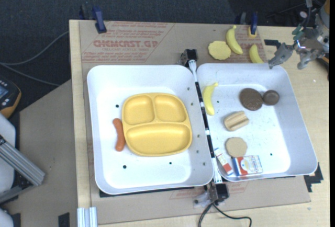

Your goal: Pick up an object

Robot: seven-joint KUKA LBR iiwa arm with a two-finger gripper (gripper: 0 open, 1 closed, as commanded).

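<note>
Where the arm comes in at the upper right, the gripper (289, 57) hangs over the far right corner of the right bin (293, 132), its two fingers spread apart with nothing between them. Inside that bin lie a small banana (209, 98) against the left wall, a large brown disc (251, 99) touching a smaller brown disc (270, 98), a tan bread roll (236, 120) near the middle, a round tan cookie (236, 146) below it, and a red, white and blue packet (242, 165) at the near edge; what the packet contains is too small to read. The left bin (104, 90) holds a yellow divided plate (156, 124) with a sausage (119, 134) just beside its left rim. On the cardboard behind the right bin sit a yellow lumpy piece (220, 50), a banana (234, 41) and a second, partly hidden banana (255, 54) near the gripper.
</note>
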